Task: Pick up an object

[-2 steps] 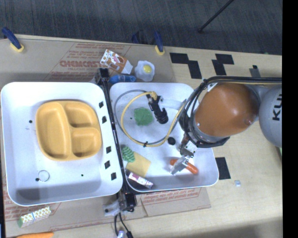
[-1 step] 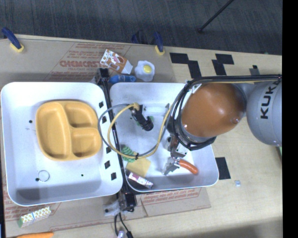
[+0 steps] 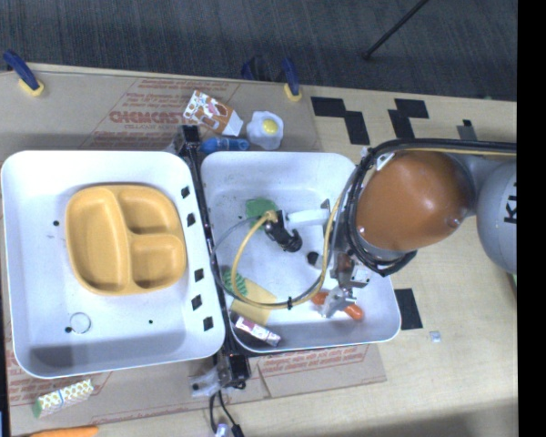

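From the overhead camera I note the arm [image 3: 409,203] reaching into the right bin [image 3: 220,176], its gripper [image 3: 338,300] low near the front right corner. I cannot tell how it stands or whether it grips anything. A small orange object [image 3: 352,313] lies just beside it. A yellow cable [image 3: 255,285] loops across the bin floor past a green piece [image 3: 257,208]. The left bin [image 3: 18,244] holds a yellow divided tray [image 3: 126,237].

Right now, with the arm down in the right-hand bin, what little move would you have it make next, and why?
Probably a short, slow lift straight up. The gripper sits low in the right bin's near corner, right at a small orange object, and a rise would show whether that piece comes along.
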Robot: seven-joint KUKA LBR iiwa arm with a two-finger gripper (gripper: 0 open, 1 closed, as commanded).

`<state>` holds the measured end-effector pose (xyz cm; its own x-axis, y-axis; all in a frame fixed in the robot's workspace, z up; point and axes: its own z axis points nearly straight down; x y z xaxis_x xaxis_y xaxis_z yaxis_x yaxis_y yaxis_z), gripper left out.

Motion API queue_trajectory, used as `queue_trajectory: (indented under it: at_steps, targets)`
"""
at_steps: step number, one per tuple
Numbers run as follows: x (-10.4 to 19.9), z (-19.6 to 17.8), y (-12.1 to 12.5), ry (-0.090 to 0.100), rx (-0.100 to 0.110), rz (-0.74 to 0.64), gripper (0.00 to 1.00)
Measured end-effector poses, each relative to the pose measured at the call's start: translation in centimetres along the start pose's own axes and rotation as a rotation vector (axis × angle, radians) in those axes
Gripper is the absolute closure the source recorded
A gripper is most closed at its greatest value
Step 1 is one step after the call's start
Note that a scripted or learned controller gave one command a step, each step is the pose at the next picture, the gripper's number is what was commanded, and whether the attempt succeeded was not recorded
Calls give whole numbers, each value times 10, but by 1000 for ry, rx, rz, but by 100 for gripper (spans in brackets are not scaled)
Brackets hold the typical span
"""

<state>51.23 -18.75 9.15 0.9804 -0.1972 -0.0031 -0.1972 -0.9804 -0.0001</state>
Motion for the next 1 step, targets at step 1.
queue_trajectory:
  at_steps: [1]
  targets:
    - [-27, 0, 13, -1, 1, -1, 0]
